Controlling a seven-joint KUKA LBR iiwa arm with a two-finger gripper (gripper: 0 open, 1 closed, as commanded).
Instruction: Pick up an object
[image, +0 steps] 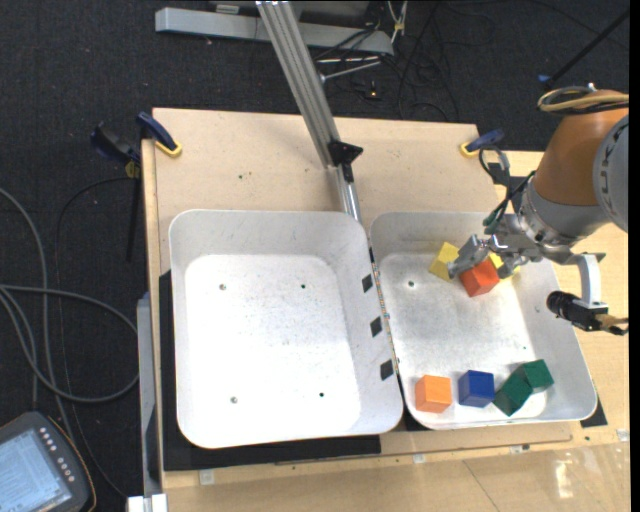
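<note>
gripper (480, 262) low in right bin (560, 340), closed on red-orange cube (481, 279), cube tilted so looks lifted | yellow block (444, 262) just beside, left | orange cube (433, 392), blue cube (477, 388), green blocks (524, 386) along front wall, well apart | left bin (190, 300)

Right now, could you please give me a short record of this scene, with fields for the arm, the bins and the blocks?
arm: reaches in over the right bin
gripper: at the bin's far end, by the red block and yellow block
near edge of right bin: orange block, blue block, two green blocks
left bin: white, speckled floor
</note>
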